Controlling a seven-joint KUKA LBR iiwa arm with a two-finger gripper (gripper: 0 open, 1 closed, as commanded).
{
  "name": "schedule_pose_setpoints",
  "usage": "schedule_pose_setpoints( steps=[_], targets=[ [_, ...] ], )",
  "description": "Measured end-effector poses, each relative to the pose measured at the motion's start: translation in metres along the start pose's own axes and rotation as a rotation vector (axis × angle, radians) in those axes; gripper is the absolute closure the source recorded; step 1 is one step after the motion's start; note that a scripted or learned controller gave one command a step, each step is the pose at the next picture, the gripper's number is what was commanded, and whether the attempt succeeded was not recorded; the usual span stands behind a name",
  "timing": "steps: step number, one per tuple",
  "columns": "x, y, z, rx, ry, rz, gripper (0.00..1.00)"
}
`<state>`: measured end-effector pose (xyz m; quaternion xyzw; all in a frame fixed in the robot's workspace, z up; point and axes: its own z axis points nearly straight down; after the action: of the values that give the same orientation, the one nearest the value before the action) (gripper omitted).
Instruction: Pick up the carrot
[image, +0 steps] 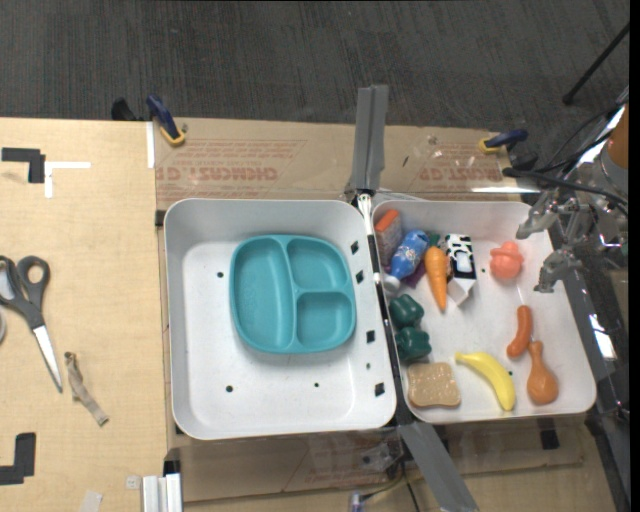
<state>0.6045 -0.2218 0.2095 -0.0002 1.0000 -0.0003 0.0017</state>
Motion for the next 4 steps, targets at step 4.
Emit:
schedule_pose_setpoints(
  steps=[4],
  targets=[
    [0.022,0.124,0.117,-0.001,-0.001,-0.366,0.00]
  ],
)
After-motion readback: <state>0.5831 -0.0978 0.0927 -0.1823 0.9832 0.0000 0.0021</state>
